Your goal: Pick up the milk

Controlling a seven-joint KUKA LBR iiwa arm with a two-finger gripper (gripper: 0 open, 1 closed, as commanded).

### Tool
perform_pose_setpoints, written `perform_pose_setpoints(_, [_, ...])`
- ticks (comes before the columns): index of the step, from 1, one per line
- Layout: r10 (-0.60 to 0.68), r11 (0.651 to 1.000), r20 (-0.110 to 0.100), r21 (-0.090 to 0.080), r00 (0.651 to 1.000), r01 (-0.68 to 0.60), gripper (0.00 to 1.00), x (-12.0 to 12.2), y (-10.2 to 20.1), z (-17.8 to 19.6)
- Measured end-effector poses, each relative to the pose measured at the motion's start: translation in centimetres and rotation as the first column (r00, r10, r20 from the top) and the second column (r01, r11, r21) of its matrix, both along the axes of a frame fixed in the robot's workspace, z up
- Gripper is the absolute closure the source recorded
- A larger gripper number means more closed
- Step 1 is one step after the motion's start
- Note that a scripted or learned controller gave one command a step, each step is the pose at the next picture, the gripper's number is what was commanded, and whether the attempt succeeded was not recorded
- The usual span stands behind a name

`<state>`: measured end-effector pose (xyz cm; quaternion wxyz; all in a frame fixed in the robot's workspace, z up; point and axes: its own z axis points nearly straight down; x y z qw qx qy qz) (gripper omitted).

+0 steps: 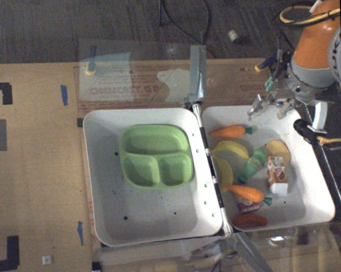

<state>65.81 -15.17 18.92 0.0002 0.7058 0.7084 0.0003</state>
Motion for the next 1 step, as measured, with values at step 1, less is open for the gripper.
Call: perform_pose_setpoints(1, [0.070, 0.998, 0.000, 0.000, 0.998, -0.070, 0.00, -4.78, -3.14, -1.49])
